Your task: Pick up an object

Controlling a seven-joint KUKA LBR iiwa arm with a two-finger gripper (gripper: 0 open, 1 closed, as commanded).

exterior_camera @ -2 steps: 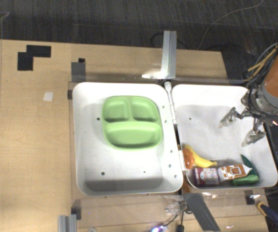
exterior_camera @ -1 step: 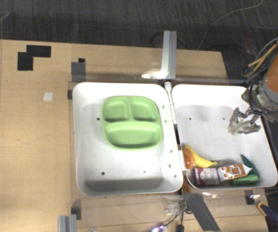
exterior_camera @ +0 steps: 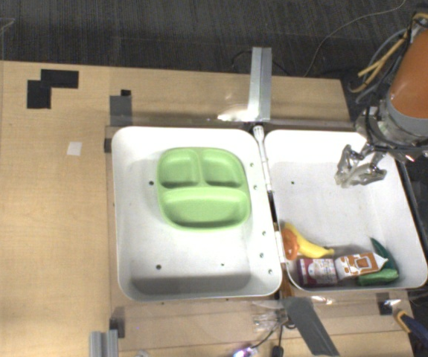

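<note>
The gripper (exterior_camera: 360, 171) hangs over the upper part of the right bin (exterior_camera: 414, 233), above bare white floor; from here I cannot tell whether it is released or clenched, and nothing is seen in it. The candidate objects lie along the bin's near wall: a banana (exterior_camera: 307, 245), a bottle (exterior_camera: 339, 268) and a green item (exterior_camera: 382, 268) (identity unclear). The bottle lies flat, long axis running left to right. All sit well apart from the gripper, toward the bin's front edge. The green tray (exterior_camera: 202, 187) occupies the left bin (exterior_camera: 132, 222).
</note>
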